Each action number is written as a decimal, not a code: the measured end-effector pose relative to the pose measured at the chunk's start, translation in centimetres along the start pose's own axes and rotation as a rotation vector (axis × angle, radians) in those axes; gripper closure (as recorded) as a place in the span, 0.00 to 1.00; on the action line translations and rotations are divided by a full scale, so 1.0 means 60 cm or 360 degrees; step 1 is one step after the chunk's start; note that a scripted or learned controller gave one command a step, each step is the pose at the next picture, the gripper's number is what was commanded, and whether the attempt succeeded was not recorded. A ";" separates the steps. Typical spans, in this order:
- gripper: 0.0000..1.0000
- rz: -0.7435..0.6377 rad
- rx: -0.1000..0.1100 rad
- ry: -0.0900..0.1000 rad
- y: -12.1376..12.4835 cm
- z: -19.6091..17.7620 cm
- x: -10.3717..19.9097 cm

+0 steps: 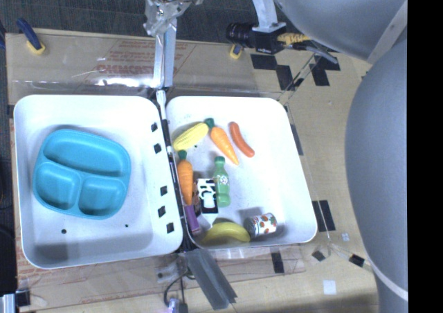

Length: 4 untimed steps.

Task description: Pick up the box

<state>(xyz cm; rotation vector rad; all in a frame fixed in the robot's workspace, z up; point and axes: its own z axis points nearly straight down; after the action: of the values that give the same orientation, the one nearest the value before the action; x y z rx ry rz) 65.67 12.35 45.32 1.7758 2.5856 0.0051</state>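
My pincer (pixel 160 17) is hanging above the bench's (pixel 90 62) far edge; I cannot tell its state. The box (pixel 206 194) is lying near the right bin's (pixel 294 166) left wall.

Two bins side by side on the bench. Left bin (pixel 28 166) holds a tray (pixel 83 172). Right bin (pixel 277 166) holds the rest, mostly toward its left wall: corn (pixel 190 136) at the back, two carrots (pixel 223 144), a sausage (pixel 241 139) right of them, a bottle (pixel 221 181) mid-bin, the box (pixel 206 194) touching its left side, a banana (pixel 225 233) and can (pixel 261 224) at the front. Gripper (pixel 160 17) sits behind the bins, over the seam.
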 end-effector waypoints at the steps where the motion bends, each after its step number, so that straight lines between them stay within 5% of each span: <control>1: 1.00 -0.0023 0.0010 0.0004 0.002 0.018 0.037; 4: 1.00 -0.0048 0.0000 -0.0001 0.007 -0.036 0.042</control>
<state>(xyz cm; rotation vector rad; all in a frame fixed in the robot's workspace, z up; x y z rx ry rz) 65.14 14.88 47.45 1.7361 2.6116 0.0045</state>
